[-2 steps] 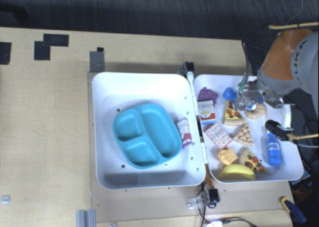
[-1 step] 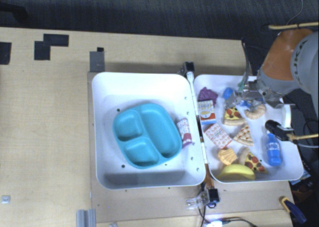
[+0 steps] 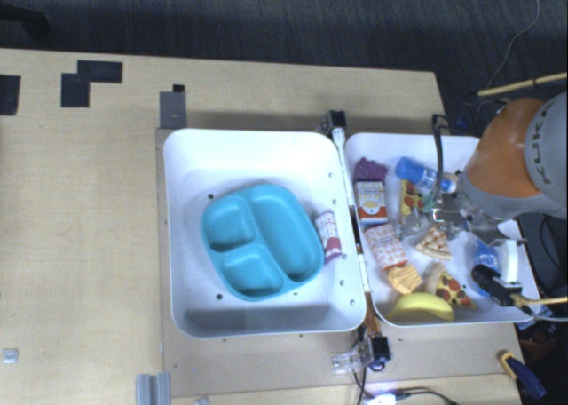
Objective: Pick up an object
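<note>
Pale wood-grain bench (image 3: 80, 243), matt and smooth, with a few black matt patches (image 3: 89, 82) stuck on. Two white bins, left bin (image 3: 177, 217) and right bin (image 3: 377, 310), of smooth plastic with a soft sheen along the rims. Turquoise divided tray (image 3: 262, 239), glossy moulded plastic. Yellow banana (image 3: 424, 307), smooth, plastic by its shine. Small printed carton (image 3: 371, 201), probably paper or card, too small to tell. Orange band (image 3: 506, 150) on the arm, glossy; grey casing (image 3: 546, 150) beside it satin-smooth. Dark carpet-like floor (image 3: 266, 3), rough and matt.

Arm (image 3: 524, 159) cut off at right edge.
</note>
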Tool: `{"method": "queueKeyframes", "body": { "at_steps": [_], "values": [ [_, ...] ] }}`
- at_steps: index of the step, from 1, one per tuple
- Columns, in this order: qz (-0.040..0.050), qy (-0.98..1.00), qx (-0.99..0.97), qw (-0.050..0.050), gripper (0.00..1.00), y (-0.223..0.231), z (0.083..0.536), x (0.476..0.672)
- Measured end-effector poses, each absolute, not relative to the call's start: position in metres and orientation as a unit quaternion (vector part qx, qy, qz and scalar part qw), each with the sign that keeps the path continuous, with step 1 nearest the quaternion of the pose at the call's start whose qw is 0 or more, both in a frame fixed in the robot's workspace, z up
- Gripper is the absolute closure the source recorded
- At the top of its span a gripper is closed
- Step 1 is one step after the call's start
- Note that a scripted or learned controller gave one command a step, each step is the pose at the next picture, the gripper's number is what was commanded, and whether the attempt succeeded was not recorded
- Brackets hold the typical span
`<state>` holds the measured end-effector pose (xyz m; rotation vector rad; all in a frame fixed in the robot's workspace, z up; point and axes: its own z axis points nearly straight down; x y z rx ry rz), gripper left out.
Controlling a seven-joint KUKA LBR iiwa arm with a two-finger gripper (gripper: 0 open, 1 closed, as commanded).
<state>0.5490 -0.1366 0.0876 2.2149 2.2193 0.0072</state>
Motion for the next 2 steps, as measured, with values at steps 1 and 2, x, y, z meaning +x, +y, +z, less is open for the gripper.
{"method": "queueKeyframes", "body": {
  "at_steps": [1,2],
  "values": [
    [0.0042,0.708,0.706,0.007,1.00,-0.137,0.100,0.552],
    [0.0018,0.709,0.705,0.002,1.00,-0.078,0.222,0.536]
  ]
}}
